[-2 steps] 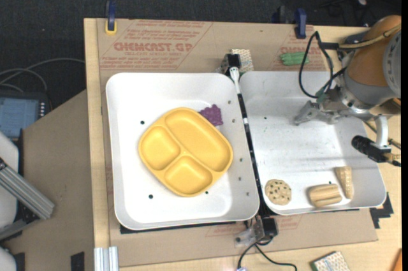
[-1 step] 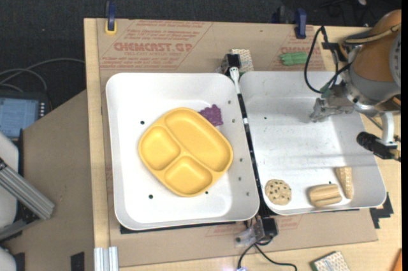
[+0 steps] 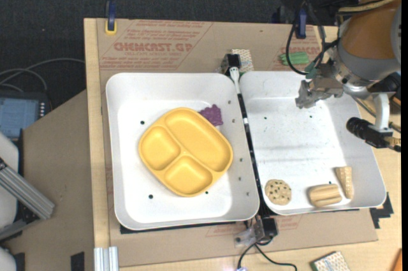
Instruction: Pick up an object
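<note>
A yellow divided plate (image 3: 185,152) lies in the left bin (image 3: 121,104), and a small purple object (image 3: 211,115) peeks out at its far right edge. Three food pieces rest along the near side of the right bin (image 3: 287,129): a round cookie (image 3: 278,191), a tan bread roll (image 3: 324,194) and a pale wedge (image 3: 345,182). My gripper (image 3: 310,99) hangs over the far part of the right bin, well away from those pieces. Nothing shows between its fingers.
The two bins sit on a cardboard sheet (image 3: 159,43) held by blue clamps (image 3: 111,18) at the back. A black cable (image 3: 236,81) runs along the gap between the bins. A black fixture (image 3: 366,131) juts in at the right bin's right edge.
</note>
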Robot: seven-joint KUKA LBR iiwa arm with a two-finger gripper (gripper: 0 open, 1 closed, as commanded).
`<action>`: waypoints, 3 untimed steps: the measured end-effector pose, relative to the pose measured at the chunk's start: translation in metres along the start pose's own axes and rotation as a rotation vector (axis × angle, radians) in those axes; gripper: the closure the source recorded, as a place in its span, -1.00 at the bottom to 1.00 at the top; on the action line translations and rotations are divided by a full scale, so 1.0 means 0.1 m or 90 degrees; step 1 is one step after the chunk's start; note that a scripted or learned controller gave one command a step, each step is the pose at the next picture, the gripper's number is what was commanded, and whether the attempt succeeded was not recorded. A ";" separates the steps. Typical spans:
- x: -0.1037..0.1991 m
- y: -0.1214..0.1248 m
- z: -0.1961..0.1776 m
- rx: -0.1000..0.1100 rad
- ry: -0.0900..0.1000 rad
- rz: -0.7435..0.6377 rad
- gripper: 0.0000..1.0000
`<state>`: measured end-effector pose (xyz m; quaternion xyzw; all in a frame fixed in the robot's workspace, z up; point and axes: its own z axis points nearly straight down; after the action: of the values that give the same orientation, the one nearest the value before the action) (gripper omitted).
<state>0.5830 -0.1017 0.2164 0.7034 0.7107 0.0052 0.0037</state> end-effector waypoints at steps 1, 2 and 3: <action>0.56 -0.75 0.33 0.013 0.001 0.004 1.00; 0.73 -0.65 -0.14 0.004 -0.001 0.005 1.00; 0.97 -0.57 -0.42 0.005 -0.001 0.004 1.00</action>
<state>0.5241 -0.0053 0.2575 0.7059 0.7083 0.0019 0.0018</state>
